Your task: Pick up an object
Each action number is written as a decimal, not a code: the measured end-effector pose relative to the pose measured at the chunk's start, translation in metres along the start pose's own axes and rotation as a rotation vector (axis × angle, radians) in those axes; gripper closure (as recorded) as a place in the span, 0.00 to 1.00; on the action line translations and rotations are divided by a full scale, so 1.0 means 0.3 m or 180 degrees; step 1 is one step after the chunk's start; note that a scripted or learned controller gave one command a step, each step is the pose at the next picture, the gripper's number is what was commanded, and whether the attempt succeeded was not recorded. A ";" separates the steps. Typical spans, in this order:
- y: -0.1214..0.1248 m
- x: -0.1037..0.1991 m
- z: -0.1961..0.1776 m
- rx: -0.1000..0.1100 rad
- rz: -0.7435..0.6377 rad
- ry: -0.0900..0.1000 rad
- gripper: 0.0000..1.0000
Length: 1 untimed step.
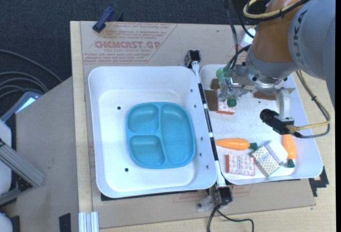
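My gripper (229,92) hangs over the far left part of the right bin (306,119), with the grey arm and its orange band coming in from the upper right. Just under and beside it lie a brown block (213,100) against the bin's left wall and a small red-and-white packet (226,110). Nearer the front of this bin lie an orange carrot (233,144), a second, smaller carrot (289,146) and two patterned packets (240,164) (265,160). Nothing shows in the gripper's grasp.
The left bin (101,119) holds a blue divided plate (160,134). Both bins rest on a cardboard sheet (128,42) with red lettering. A small blue object (103,19) lies at the sheet's far left corner. Black clips join the bins at their shared wall.
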<state>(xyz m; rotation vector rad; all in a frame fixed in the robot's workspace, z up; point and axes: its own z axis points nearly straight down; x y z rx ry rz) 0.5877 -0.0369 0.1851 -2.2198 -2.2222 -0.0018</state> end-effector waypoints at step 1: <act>-0.137 0.116 0.003 0.0013 0.0001 0.0000 1.00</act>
